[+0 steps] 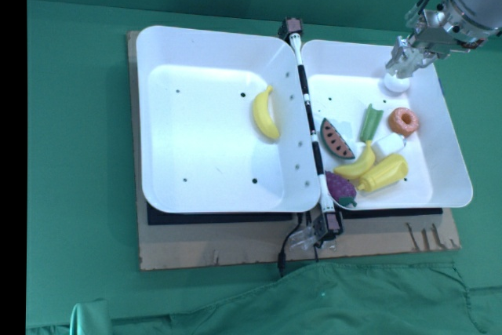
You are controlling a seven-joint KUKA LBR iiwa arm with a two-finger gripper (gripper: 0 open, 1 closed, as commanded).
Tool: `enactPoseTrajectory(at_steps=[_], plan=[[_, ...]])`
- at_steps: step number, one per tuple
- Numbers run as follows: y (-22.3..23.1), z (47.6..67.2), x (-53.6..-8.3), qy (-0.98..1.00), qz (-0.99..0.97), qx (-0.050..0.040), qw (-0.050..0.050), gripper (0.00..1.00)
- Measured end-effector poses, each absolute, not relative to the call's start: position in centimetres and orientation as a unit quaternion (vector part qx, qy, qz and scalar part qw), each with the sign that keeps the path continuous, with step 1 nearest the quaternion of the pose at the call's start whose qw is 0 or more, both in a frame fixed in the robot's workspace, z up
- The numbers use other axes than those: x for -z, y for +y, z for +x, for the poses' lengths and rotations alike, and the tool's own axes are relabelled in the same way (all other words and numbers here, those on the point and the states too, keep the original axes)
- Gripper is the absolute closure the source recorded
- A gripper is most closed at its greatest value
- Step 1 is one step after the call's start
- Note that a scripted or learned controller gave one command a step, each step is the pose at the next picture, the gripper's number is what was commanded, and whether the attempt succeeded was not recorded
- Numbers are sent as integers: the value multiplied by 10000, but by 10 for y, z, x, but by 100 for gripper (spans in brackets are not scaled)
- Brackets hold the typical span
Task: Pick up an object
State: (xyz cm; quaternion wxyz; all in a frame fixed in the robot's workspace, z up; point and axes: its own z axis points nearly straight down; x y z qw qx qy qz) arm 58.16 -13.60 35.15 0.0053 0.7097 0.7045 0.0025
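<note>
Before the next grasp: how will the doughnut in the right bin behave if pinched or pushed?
The doughnut looks like a moulded toy, so probably stiff and light. It lies flat, so a push should slide it, not roll it. Its rounded glossy rim may slip from the fingers, and a white block sits close beside it, crowding a grasp.

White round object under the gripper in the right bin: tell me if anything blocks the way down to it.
Nothing visible does. The gripper hangs directly above the small white round object at the right bin's far edge; the orange ring doughnut lies apart, nearer the camera.
</note>
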Motion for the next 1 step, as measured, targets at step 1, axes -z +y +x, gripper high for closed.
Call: enactPoseTrajectory(at_steps=[1], plan=[[-168, 609, -260, 7050, 7092, 17, -1, 100]])
